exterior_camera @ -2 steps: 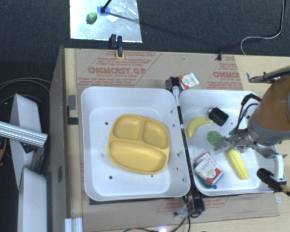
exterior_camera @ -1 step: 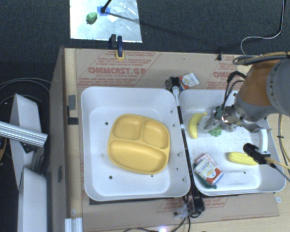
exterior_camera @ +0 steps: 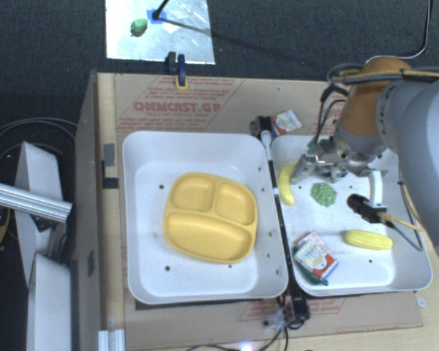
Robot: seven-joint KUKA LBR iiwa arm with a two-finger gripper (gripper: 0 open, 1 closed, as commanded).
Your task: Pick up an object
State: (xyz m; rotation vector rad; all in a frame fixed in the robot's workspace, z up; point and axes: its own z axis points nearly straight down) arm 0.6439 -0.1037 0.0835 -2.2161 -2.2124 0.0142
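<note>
Arm reaching into the right bin
Gripper hangs just above the green toy; finger state unclear. Bench cardboard reads "CHEMCAST".

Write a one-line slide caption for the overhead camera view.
Grey arm's claw lowered into the right bin above a green toy, near a banana, corn and small box; yellow tray left.

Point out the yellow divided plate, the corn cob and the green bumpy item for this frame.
yellow divided plate (exterior_camera: 211, 218), camera view, on the wide lower compartment.
corn cob (exterior_camera: 368, 239), camera view, on the middle of the cob.
green bumpy item (exterior_camera: 323, 194), camera view, on the centre of its top surface.
</note>
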